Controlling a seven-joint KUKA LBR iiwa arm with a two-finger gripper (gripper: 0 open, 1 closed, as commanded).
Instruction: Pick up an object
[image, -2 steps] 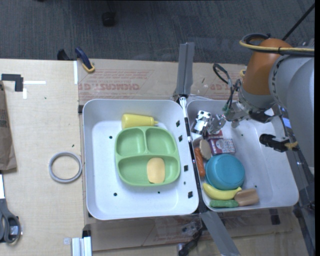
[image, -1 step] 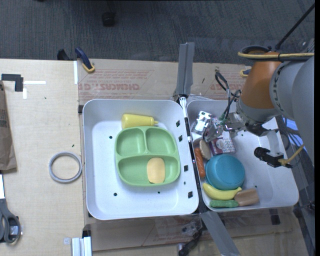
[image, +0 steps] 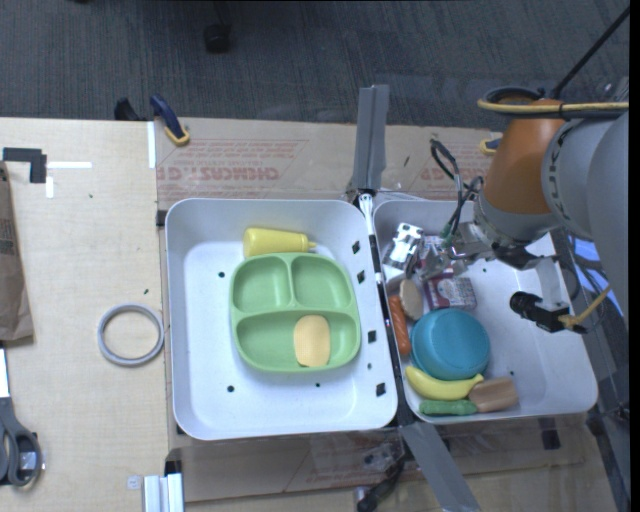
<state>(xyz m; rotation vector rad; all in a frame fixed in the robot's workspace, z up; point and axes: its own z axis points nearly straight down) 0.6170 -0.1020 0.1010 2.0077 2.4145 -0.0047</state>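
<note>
Reaching in from your right, the gripper sits low in the right bin, over clutter beside the blue bowl; you cannot tell its jaws' state. Banana and bowl lie free, likely candidates.

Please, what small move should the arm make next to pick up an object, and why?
Probably lower the gripper a little, straight down. It sits over the far left corner of the right bin, above small items lying there, and nothing shows between its fingers. The blue bowl and banana lie nearer the camera, so they are less handy.
</note>
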